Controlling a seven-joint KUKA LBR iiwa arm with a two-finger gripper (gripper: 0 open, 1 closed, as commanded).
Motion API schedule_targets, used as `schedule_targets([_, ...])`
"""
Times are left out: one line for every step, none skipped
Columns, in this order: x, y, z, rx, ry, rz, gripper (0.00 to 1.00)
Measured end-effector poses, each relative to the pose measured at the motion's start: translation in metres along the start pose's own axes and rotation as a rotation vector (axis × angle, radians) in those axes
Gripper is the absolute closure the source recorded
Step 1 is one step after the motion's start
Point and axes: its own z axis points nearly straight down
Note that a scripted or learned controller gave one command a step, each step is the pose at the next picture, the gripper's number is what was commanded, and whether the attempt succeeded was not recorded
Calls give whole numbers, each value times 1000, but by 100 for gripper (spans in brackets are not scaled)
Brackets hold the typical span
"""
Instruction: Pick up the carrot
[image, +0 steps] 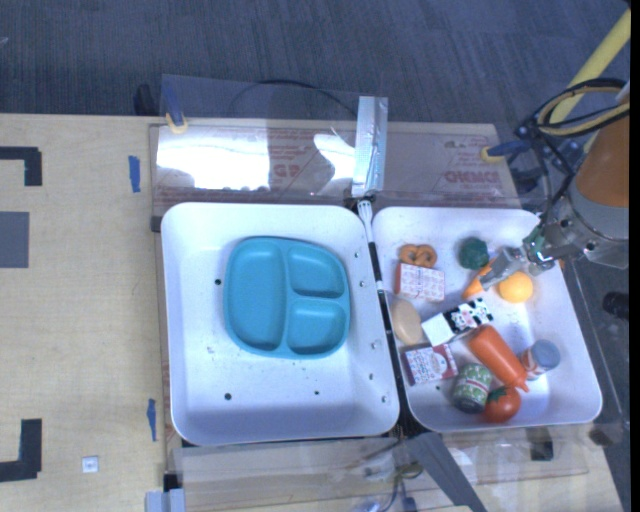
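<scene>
The carrot (497, 357) is a fat orange cone lying aslant in the right bin (575, 400), pointing toward the front right, among other toy foods. My gripper (508, 266) hangs over the bin's back right part, up and slightly right of the carrot and well apart from it. It sits just above an orange ball (516, 288). Nothing shows in its grasp.
Around the carrot lie a green can (473, 385), a red tomato (503, 405), a grey-blue lid (545, 353), a red packet (428, 365) and a black-and-white toy (470, 315). A pretzel (417, 255) and a pink box (421, 283) sit further back. The left bin holds a blue divided plate (288, 297).
</scene>
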Motion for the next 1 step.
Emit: schedule_targets([-54,30,95,-7,2,-245,0])
